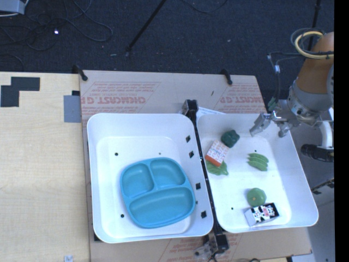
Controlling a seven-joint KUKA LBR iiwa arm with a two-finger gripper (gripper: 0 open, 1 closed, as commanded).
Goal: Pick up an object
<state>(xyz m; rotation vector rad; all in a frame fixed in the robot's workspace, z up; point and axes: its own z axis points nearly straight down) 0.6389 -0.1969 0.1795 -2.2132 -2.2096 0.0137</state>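
Nearest to us, at the front edge of the right bin (305, 214), lies a small black-and-white card (262, 213), with a round green ball (256, 196) just behind it. Farther back we see a green pea pod (258, 161), a dark green block (230, 138), and an orange-and-white box (217, 153) resting against a green leafy piece (218, 168) near the divider. Beside it, the left bin (101, 146) holds a blue divided plate (157, 192).

Our gripper (271, 125) hangs over the far right corner of the right bin, its two fingers spread apart with nothing between them. It sits apart from every item; the pea pod and the dark green block are the closest candidates, both still lying flat on the bin floor.

We judge the task barely begun: nothing is lifted, nothing is touched. What remains is nearly everything, namely choosing one object, coming down over it, closing on it and raising it clear of the bin.
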